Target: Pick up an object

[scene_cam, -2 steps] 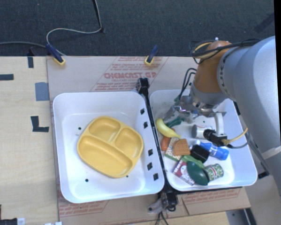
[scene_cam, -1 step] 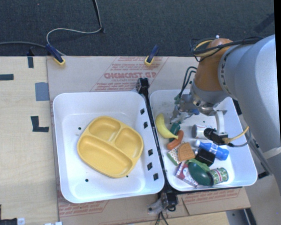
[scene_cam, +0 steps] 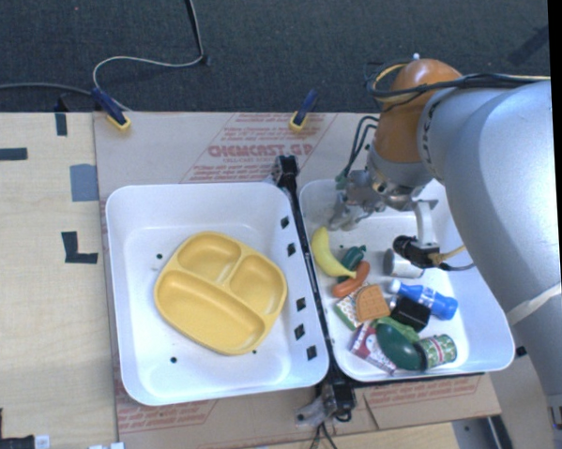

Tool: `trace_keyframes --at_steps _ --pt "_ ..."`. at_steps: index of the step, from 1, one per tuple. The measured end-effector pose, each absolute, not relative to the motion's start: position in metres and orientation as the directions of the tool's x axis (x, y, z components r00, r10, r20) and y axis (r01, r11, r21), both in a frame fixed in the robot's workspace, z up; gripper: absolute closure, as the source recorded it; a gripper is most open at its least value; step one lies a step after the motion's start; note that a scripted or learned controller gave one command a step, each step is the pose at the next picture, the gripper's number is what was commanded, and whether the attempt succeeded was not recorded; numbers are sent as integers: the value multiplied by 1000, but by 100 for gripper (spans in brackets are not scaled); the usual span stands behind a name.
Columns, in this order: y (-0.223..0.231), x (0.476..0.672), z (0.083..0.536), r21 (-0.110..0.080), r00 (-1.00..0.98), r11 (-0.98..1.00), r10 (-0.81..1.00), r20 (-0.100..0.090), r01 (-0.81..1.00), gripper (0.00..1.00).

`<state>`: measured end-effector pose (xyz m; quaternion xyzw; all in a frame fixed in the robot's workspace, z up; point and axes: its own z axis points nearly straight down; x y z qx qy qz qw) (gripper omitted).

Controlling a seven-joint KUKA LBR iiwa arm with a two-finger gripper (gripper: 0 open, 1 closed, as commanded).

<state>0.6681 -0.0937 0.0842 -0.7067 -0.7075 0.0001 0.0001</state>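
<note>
My gripper (scene_cam: 349, 212) hangs over the back left part of the right bin (scene_cam: 475, 335), just above and behind a yellow banana (scene_cam: 324, 254). Nothing can be seen held in it. In front of the banana lies a heap of toy items: a small green piece (scene_cam: 356, 256), an orange sausage shape (scene_cam: 351, 282), a brown slice of toast (scene_cam: 371, 303), a blue bottle (scene_cam: 430, 299), a dark green oval item (scene_cam: 398, 345) and a small can (scene_cam: 439, 350). The arm's grey body covers the bin's right side.
The left bin (scene_cam: 138, 358) holds a yellow divided plate (scene_cam: 221, 290). A black divider with clips (scene_cam: 300, 265) runs between the bins. Two yellow-and-blue clamps (scene_cam: 111, 108) (scene_cam: 303, 114) and a cable sit at the back of the cardboard sheet.
</note>
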Motion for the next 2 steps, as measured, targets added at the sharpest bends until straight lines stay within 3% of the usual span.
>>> trace_keyframes --at_steps 2 --pt "-94 668 103 -2 -3 3 1000 -1 1000 100"
